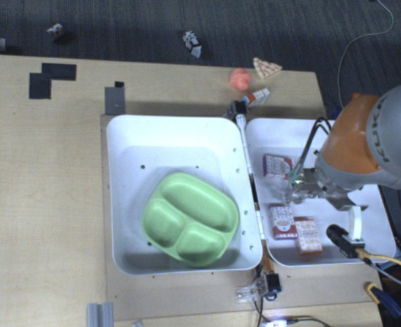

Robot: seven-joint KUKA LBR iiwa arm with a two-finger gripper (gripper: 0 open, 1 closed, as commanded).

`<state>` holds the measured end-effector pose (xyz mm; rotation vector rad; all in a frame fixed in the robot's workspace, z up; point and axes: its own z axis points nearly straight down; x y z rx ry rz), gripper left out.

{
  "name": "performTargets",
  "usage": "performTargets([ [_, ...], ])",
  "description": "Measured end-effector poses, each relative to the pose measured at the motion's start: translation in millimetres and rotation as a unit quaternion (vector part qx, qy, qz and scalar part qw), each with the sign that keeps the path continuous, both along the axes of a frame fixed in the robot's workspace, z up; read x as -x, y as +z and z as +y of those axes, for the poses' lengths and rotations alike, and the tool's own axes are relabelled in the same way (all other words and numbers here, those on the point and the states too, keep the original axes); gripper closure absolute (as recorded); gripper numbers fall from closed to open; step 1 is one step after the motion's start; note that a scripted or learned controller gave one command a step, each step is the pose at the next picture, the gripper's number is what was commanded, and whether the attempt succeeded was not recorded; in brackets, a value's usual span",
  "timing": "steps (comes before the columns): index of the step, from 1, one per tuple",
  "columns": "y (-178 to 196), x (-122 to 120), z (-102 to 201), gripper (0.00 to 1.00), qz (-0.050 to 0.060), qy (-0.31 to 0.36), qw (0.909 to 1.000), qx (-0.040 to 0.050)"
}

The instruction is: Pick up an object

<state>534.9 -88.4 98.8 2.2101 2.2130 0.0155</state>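
Note:
A green divided plate (190, 217) lies in the left bin (129, 142). In the right bin (268, 131) lie several small red-and-white packets: one (276, 164) toward the back, one (282, 222) near the front left and one (308, 235) beside it. My gripper (297, 192) hangs low over the right bin, between the back packet and the two front ones. The wrist hides its fingertips, and I see nothing held in it.
On the bench behind the bins lie a pink ball (239, 79), a wedge-shaped toy (266, 67) and a small tube (257, 97). Black patches (50, 79) mark the bench at far left. Small bits of debris lie on the dark floor beyond.

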Motion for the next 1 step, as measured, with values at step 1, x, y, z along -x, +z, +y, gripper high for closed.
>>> performTargets([
  [1, 87.5, -101.1, -80.6, 1.00, 0.005, 0.001, 1.0000, -0.0001],
])
